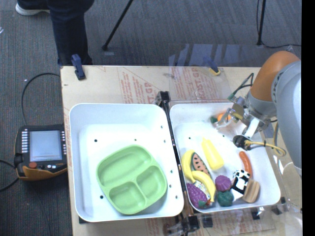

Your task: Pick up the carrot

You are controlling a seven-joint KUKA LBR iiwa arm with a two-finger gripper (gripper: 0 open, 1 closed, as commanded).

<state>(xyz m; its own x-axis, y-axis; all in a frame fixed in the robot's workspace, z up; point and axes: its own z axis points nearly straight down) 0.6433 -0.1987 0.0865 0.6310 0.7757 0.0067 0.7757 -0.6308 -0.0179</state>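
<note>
We see the small orange carrot [224, 116] with a green tip at the back of the right shallow white plastic bin [189, 113], near its far wall, sitting right at the fingers of the metal two-finger gripper [230, 116]. We cannot tell whether those fingers are apart or closed on it. The grey arm [288, 102], with its smooth orange band above the wrist, reaches in from the right and leans down over the bin's back corner. In front of the carrot lie glossy toy foods: a pale yellow corn cob [212, 153], a curved yellow banana [199, 173], a watermelon slice [199, 162], a red sausage [245, 162], purple grapes [197, 194] and a bread roll [251, 191]. The left white bin [86, 127] holds a light green divided plastic tray [131, 179].
</note>
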